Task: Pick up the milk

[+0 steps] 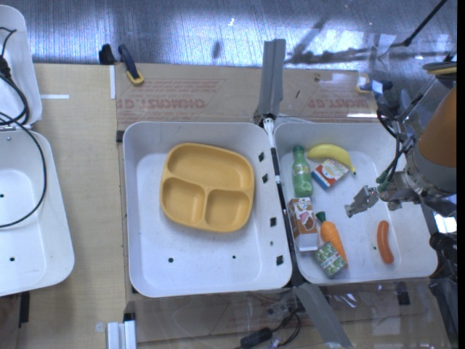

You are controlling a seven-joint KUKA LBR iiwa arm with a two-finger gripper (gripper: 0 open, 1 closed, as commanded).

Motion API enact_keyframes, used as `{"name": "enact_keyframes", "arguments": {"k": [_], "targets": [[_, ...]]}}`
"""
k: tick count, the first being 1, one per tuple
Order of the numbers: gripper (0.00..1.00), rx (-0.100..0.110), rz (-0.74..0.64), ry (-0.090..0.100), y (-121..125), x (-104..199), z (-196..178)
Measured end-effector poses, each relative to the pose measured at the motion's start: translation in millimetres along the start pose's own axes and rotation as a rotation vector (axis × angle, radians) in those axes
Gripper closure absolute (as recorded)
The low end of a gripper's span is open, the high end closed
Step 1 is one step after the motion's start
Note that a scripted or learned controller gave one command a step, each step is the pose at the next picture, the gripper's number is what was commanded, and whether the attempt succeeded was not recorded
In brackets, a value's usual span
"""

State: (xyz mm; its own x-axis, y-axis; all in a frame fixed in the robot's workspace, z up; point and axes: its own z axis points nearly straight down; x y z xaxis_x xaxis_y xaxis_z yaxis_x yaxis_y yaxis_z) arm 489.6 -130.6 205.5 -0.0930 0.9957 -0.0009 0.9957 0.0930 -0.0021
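Note:
The milk [304, 224], a white carton with a red-brown front, lies in the right bin [418, 267] against its left wall. It sits between a green bottle [301, 171] behind it and a carrot [332, 235] at its right side. My gripper [367, 201] hangs over the middle of the right bin, to the right of the milk and apart from it. It is above bare bin floor, with no object seen in it. The grey arm with its orange band comes in from the right edge.
The right bin also holds a banana [330, 153], a small red, white and blue carton [330, 173], a green packet [330, 259] and a sausage [384, 241]. A yellow divided plate [207, 187] lies in the left bin [145, 267].

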Motion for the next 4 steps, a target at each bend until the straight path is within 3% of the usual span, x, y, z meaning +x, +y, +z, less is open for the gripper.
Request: {"name": "enact_keyframes", "arguments": {"k": [1,2,3,4], "targets": [[0.00,0.001,-0.294,0.002,-9.3,35.3,85.6],[0.00,-0.001,-0.100,-0.001,92.1,88.5,14.1],[0.00,0.001,-0.250,0.000,28.5,116.7,14.5],[0.00,-0.001,-0.289,-0.001,32.5,39.5,14.7]]}}
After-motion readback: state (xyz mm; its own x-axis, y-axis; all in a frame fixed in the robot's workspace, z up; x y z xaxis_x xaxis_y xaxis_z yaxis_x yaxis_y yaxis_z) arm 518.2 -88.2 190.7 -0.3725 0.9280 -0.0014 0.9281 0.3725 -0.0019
